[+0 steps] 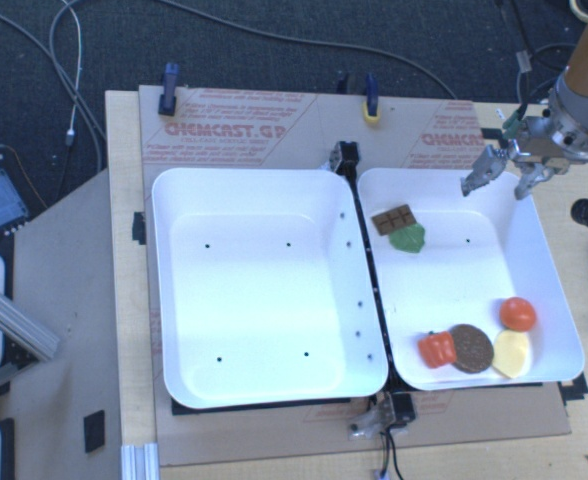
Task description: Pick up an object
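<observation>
Red print on the board behind the bins reads roughly "CHEMCAST GP". The pincer hangs spread open and bare over the right bin's far rim. Toys lie along that bin's near edge.

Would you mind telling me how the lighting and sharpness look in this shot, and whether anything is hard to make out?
In the camera view the light is even and bright, so the white bins look nearly washed out, with soft shadows only along their walls; the food pieces read clearly in colour, though their edges are slightly soft; the gripper at the upper right is small and a little blurred.
</observation>
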Motion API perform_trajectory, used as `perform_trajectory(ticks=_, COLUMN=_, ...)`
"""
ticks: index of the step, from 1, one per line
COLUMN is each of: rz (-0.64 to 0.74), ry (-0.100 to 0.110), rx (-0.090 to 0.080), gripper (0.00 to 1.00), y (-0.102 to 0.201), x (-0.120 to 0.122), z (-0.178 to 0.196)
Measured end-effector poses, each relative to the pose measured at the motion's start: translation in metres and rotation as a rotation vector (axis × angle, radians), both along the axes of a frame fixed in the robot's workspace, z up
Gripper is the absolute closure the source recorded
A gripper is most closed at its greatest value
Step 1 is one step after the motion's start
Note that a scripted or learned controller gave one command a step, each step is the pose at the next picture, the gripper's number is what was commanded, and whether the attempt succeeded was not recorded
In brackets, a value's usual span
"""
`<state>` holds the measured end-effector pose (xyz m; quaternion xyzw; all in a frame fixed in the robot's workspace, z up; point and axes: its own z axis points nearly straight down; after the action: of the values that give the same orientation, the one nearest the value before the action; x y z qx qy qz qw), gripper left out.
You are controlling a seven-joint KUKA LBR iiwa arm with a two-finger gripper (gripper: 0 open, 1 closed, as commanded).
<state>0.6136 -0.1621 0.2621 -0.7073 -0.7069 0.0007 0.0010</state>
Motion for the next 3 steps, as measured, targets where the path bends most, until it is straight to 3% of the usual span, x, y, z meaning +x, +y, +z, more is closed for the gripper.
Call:
perform_trajectory(ticks=1, rz=0.001, ry=0.009, rx=0.002, gripper=0.0, y=0.031, x=-0.005, z=-0.182)
perform_trajectory(ticks=2, rz=-0.005, ry=0.001, rx=0.0, gripper=0.0, y=-0.04, x=-0.046, z=-0.177)
perform_trajectory(ticks=3, rz=0.008, ry=0.001, rx=0.003, gripper=0.0, y=0.079, x=-0.066, z=-0.168)
